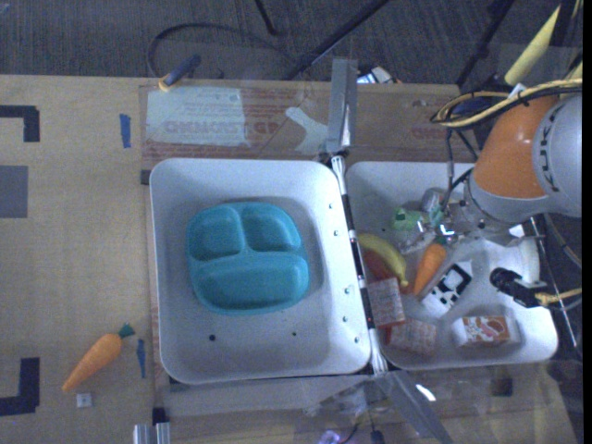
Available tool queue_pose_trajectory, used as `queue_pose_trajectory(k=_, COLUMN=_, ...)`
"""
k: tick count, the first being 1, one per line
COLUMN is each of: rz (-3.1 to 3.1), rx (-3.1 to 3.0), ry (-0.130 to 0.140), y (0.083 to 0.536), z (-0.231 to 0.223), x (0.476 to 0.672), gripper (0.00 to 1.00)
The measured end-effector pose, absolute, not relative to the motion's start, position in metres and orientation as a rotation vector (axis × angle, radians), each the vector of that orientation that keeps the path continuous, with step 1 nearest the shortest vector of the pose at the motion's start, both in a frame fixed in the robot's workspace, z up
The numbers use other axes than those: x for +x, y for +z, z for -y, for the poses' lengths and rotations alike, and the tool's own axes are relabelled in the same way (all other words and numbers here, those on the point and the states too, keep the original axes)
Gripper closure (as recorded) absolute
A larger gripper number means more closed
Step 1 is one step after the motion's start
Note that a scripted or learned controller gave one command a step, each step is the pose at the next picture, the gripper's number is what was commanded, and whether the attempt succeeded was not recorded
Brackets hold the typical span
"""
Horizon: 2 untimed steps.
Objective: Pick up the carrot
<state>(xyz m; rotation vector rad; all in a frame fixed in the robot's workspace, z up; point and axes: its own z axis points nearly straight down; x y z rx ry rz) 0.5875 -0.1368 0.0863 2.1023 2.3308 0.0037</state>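
In the right bin [546, 340], my gripper [442, 228] hovers at the carrot's [428, 268] 12 o'clock end; finger state indeterminate. Next: descend, close.

I am watching through a single fixed camera mounted above the bench [74, 248], looking down at a slight slant. It sits far enough back to frame both white bins, the left bin [176, 188] and the right bin [536, 340], side by side, with dark floor [111, 7] along the top. The arm [532, 160] enters from the frame's right side.
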Motion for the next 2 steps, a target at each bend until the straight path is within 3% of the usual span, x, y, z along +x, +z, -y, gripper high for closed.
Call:
queue_pose_trajectory(k=1, rz=-2.323, rx=2.103, ry=0.008, y=0.098, z=0.139, x=0.589, gripper=1.00)
queue_pose_trajectory(k=2, rz=-2.395, rx=2.029, ry=0.001, y=0.235, z=0.101, x=0.580, gripper=1.00)
